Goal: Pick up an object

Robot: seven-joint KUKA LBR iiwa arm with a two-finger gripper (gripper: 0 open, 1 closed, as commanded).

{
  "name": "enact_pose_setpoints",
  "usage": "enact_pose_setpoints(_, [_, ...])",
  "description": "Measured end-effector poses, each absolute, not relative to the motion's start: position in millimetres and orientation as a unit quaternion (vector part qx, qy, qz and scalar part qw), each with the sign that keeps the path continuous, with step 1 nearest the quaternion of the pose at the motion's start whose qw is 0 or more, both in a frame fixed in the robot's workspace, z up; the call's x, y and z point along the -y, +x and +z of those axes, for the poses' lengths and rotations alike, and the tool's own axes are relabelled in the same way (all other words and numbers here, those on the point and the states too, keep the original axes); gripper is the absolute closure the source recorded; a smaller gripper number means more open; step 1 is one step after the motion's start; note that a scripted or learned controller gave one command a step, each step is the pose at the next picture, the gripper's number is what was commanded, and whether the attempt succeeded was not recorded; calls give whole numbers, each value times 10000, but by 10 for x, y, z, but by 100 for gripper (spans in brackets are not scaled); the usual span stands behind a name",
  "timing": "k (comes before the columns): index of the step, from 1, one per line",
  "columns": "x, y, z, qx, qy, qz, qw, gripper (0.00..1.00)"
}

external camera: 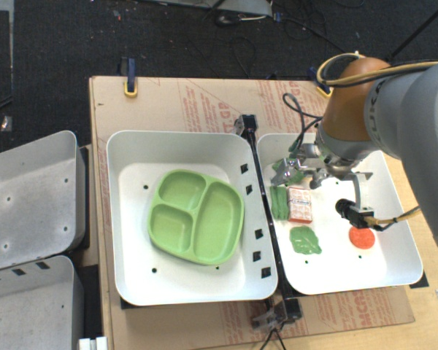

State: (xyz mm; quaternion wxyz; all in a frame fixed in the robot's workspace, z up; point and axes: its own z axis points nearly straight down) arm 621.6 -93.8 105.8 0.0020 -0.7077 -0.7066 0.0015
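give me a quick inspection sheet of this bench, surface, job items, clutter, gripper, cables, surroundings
surface: cardboard-topped bench bearing two white bins, left bin and right bin
job's things: in the right bin, a green strip, a red-and-white packet, a green lump and a red disc
clutter: green divided plate in the left bin
gripper: gripper low over the right bin's far left part, above the strip and packet; whether it holds anything cannot be told
cables: yellow hose looped at the wrist; black cables beside it
surroundings: dark floor, white panels at left
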Motion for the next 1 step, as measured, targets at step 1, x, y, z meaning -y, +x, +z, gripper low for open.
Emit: enact_pose_setpoints(1, [943,6235,1196,7063,-7079,-2,-6,100])
